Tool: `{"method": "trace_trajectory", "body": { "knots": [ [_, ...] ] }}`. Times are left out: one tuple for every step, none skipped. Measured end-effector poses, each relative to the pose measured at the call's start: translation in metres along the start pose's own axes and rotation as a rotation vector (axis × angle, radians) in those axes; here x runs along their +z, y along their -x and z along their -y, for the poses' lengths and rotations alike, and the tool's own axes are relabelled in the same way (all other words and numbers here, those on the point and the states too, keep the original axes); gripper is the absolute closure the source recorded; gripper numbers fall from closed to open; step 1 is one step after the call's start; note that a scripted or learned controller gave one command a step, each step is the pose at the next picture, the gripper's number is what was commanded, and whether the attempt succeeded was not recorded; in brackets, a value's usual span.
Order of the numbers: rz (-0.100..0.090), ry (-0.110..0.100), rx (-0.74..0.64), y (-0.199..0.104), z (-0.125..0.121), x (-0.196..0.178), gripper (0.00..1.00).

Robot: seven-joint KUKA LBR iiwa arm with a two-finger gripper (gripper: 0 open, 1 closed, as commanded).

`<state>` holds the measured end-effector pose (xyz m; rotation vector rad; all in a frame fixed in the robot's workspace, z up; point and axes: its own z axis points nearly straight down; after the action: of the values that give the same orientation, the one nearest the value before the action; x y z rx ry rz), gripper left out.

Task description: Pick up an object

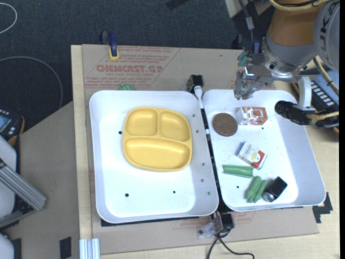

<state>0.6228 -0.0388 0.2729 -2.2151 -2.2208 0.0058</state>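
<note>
The gripper (pixel 245 92) hangs over the far edge of the right bin (pixel 302 161), nothing between its fingers; whether they are spread or pressed together cannot be told at this angle. Candidate objects lie nearer the camera than the gripper: a brown disc (pixel 225 124) just below it, a red-and-white packet (pixel 253 115) beside that, a small carton (pixel 252 155), green pods (pixel 238 170) and a black item (pixel 276 189) farther off. The yellow divided plate (pixel 157 138) sits apart, in the left bin (pixel 108 161). Judgement: no object is picked yet.
</note>
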Motion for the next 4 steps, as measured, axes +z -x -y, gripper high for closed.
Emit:
{"method": "trace_trajectory", "body": {
  "knots": [
    [0.001,0.009,0.001,-0.016,0.028,-0.053,1.0],
    [-0.002,-0.005,-0.003,-0.072,0.095,0.0,1.0],
    [-0.002,0.012,-0.001,-0.09,0.145,-0.075,1.0],
    [0.001,-0.001,0.004,-0.09,0.12,0.008,1.0]
  ]
}}
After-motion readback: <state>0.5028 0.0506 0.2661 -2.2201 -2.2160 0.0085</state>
